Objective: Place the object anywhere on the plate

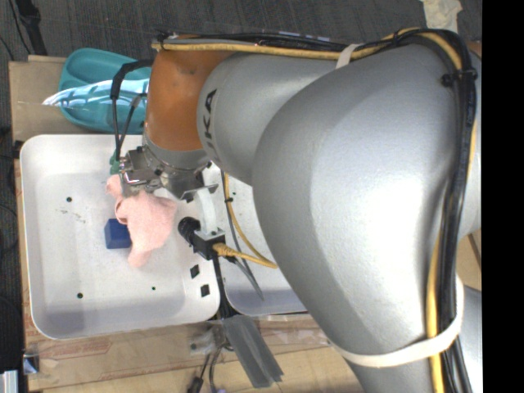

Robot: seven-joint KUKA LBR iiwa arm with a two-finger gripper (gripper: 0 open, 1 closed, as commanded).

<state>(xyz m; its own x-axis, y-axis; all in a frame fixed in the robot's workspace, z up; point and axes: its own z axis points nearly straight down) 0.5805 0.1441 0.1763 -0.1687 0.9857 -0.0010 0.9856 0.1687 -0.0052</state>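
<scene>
Wooden bench (24,76) carrying two shallow white bins: the left bin (49,301) toward the bench's left edge, the right bin (262,303) touching it, largely hidden by the arm. A teal object (86,84), possibly a bag, rests at the bench's far left corner

Single fixed overhead camera, slanted down, close above arm (344,178) and white bin (49,301)
</scene>
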